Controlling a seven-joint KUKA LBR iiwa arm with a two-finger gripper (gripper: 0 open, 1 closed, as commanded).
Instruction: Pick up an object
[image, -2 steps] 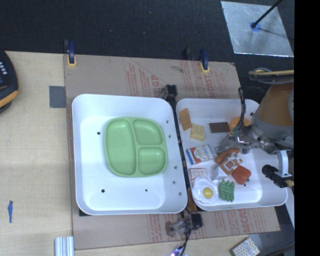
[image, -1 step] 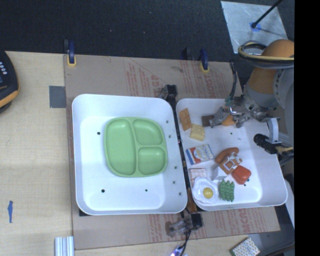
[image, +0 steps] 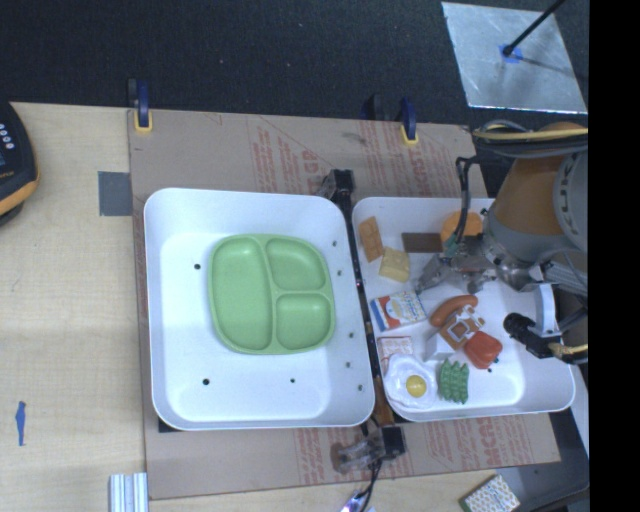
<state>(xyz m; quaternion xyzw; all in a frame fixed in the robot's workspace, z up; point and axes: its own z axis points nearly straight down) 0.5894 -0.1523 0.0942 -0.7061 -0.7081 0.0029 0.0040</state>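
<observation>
At the far left edge a dark device with an orange rim (image: 12, 160) sat on the wooden bench (image: 70, 330), at about nine o'clock from a strip of grey tape (image: 114, 192). The left bin (image: 175, 390) held a green divided plate (image: 271, 294) near its middle, its three compartments bare. Past the seam between the bins, the right bin (image: 545, 395) carried the loose toy food I was there to pick from. A tan cracker piece (image: 370, 238) lay near its upper left corner, with a pale yellow cheese block (image: 394, 265) just beside it at about four o'clock. Below those sat a small printed carton (image: 398, 311), and at six o'clock from it a fried egg (image: 413, 382) rested near the front rim, with a green bumpy piece (image: 454, 381) touching its right side. A brown bar (image: 421, 242) lay toward the back. My claw (image: 450, 272) hung low over the bin, at about twelve o'clock from a sausage (image: 455, 307), and whether it was clenched or released I could not tell; nothing was visibly grasped. An orange-and-white piece (image: 460, 328) sat just under the sausage, and a red piece (image: 483, 349) lay at its four o'clock.
</observation>
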